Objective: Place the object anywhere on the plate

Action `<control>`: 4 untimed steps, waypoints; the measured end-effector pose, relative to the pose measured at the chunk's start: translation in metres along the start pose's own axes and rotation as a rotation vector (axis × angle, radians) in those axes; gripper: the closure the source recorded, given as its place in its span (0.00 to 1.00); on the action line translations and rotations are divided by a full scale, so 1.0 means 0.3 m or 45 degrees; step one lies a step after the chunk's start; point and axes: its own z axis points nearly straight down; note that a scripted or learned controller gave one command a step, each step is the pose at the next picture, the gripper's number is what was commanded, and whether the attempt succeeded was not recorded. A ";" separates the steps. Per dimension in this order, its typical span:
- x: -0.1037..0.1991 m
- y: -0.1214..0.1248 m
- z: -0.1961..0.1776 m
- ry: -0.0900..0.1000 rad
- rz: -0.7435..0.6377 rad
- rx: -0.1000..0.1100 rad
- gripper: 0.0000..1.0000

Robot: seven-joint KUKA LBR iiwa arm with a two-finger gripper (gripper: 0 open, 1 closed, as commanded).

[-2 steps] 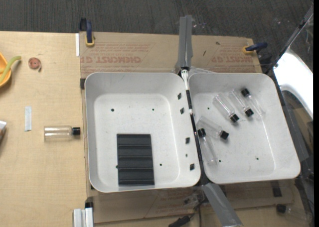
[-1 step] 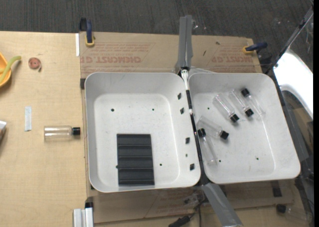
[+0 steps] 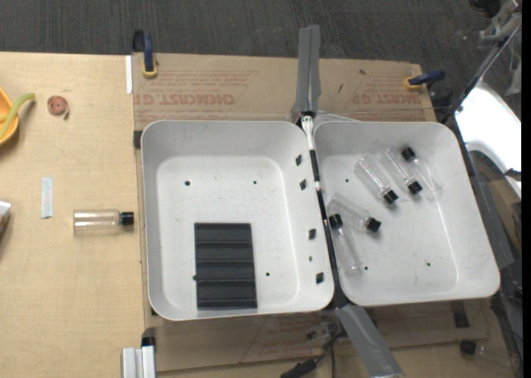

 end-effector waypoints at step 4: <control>-0.310 0.172 0.001 -0.002 0.000 0.001 0.00</control>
